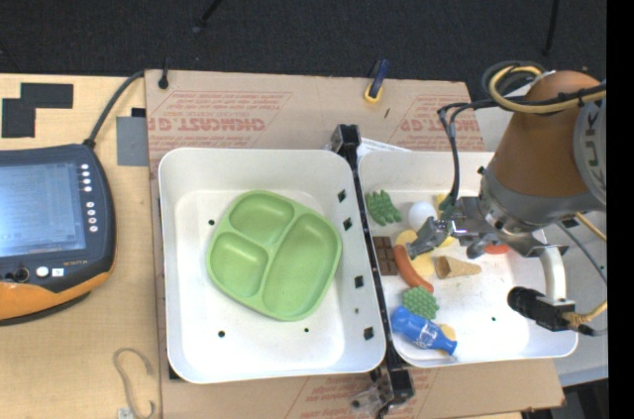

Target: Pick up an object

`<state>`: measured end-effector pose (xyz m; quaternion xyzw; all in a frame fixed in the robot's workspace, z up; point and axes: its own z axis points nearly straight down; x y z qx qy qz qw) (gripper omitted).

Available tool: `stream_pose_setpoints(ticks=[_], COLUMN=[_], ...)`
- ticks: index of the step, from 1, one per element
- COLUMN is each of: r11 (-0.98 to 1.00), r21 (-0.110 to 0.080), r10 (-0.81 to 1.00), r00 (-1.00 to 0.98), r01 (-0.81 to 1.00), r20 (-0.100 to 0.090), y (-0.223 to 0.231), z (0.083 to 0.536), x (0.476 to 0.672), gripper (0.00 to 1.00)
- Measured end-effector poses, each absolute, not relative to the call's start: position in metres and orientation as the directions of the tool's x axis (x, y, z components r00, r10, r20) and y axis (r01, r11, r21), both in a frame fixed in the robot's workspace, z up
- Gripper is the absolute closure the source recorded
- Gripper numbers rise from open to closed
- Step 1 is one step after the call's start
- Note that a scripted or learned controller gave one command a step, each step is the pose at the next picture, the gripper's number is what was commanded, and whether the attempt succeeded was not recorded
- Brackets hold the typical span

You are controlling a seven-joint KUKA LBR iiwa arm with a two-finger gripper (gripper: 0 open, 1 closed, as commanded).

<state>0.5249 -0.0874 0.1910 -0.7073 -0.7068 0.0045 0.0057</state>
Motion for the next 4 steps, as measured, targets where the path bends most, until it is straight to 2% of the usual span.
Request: stream_pose_setpoints(ticks=[1, 2, 3, 4], r11=[0.001, 0.001, -0.001, -0.002], r21=[-0.002, -0.008, 0.002, -0.006], r10=[1.000, 1.000, 1.000, 1.000], r00=[-0.001, -0.001, 0.001, 0.003], r01=[1.000, 1.000, 1.000, 1.000], r20=[0.000, 0.002, 0.000, 0.001], y=[-0.088, -0.088, -0.093, -0.092], z=[0.197, 0.150, 0.105, 0.087], x=[0.528, 0.534, 0.537, 0.537], gripper=[0.00, 0.00, 0.00, 0.00])
